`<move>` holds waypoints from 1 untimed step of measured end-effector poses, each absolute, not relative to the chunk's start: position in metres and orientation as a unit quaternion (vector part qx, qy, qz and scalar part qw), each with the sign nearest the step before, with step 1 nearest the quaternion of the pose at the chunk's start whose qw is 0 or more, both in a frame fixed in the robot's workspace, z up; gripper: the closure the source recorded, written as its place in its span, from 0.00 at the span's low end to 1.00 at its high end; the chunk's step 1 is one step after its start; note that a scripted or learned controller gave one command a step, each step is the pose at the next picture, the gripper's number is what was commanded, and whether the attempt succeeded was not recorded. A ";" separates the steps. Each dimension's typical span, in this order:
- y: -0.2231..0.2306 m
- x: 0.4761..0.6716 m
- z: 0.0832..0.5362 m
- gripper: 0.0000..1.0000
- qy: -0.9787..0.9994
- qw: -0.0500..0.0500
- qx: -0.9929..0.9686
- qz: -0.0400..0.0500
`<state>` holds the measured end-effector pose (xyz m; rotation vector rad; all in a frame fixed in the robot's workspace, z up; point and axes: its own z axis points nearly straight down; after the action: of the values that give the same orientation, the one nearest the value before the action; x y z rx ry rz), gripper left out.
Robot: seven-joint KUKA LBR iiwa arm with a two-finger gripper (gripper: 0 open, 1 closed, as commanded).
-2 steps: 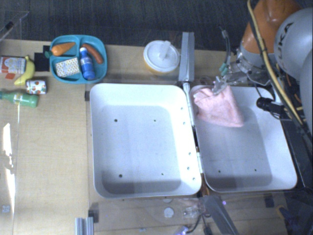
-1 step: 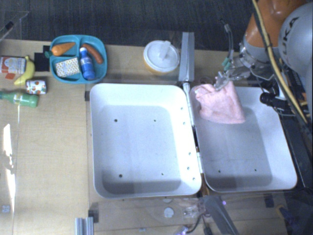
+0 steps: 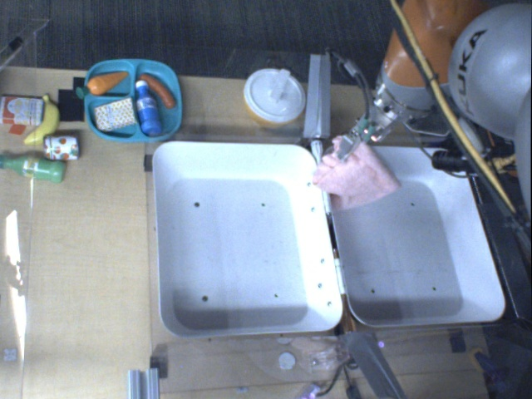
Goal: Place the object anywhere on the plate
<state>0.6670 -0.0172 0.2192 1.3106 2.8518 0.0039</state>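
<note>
1 gripper (image 3: 352,142) clamped on pink cloth (image 3: 357,179), hanging over right bin (image 3: 432,302).

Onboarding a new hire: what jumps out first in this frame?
The grey arm with its orange band fills the upper right, its gripper at the top edge of the right bin, where a pink cloth hangs from its fingers near the divide between the bins. At upper left, a blue sectioned tray of toy food sits on the bench.

Light wood desk (image 3: 83,273) w/ two white bins (image 3: 241,239); dark grey carpet floor (image 3: 208,11) behind, soft overhead light.
</note>
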 end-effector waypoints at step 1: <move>0.032 0.659 0.213 1.00 0.974 0.002 0.228 0.001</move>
<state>0.6589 0.0324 0.2128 0.7156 3.0557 0.0034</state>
